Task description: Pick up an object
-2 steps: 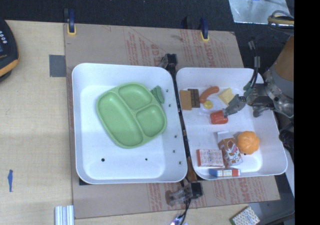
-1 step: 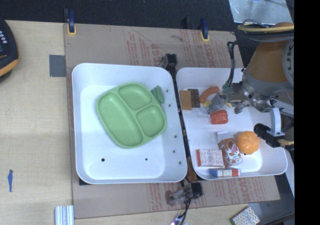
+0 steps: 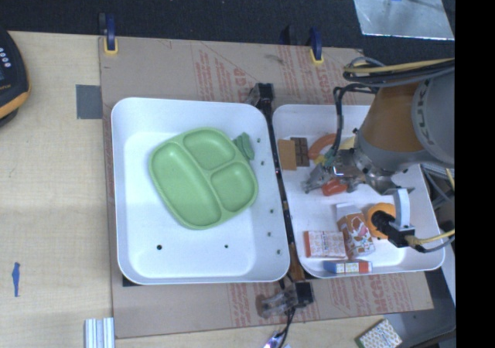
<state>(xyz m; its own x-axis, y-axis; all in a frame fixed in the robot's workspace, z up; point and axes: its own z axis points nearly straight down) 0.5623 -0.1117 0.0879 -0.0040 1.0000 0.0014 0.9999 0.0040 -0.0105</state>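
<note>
The left bin (image 3: 135, 207) holds a green divided plate (image 3: 203, 177), well apart from the work. In the right bin (image 3: 433, 261) the arm (image 3: 402, 126) hangs low over a tight clutter — brown block (image 3: 288, 153), red packet (image 3: 357, 234), card (image 3: 325, 243), orange roll (image 3: 380, 220). The gripper (image 3: 331, 176) sits down among the upper items; whether it is open or closed, I cannot tell. Risk, in my judgement: crowded neighbours get nudged or pinched together, so the grasp slips or comes up with nothing.
</note>
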